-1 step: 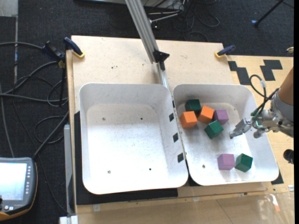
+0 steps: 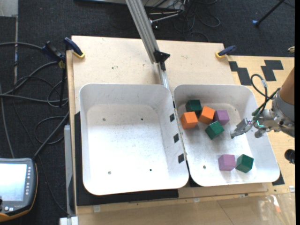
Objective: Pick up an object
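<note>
The tool [image 2: 239, 129] hangs over the right bin's [image 2: 262, 104] right side, its fingers spread with nothing between them. The nearest cube, green [image 2: 214, 129], lies just to its left; more cubes sit farther left and nearer.

**Arm reaching in over the right bin's edge**

The grey arm enters from the right, its wrist low above the right bin [image 2: 262, 104], near that bin's right wall. The gripper [image 2: 239, 129] points leftward and slightly down toward the bin's middle, hanging just above the bin floor with nothing between its fingers.
</note>
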Controlling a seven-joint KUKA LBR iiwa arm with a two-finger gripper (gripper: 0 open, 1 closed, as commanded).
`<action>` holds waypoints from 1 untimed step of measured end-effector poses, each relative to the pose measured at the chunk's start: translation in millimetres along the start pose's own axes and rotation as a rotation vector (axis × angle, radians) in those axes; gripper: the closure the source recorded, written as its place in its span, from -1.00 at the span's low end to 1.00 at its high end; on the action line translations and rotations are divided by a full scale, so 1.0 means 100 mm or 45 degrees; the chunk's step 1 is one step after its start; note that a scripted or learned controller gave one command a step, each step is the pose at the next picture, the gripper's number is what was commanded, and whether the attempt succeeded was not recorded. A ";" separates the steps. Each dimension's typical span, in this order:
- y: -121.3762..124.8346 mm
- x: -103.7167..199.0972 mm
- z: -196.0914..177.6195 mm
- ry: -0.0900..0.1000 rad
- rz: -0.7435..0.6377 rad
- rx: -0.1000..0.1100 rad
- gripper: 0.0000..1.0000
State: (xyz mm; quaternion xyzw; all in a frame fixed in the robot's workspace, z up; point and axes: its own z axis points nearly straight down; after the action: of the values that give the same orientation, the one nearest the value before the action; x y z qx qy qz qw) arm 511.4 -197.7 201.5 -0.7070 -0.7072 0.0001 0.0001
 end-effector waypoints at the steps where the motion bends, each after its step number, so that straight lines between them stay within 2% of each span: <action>1: 0.03 -0.05 0.61 0.002 0.002 0.007 -1.00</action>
State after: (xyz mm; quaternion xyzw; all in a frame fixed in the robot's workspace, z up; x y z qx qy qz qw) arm 514.5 -202.5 140.1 -0.7074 -0.7068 0.0015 0.0025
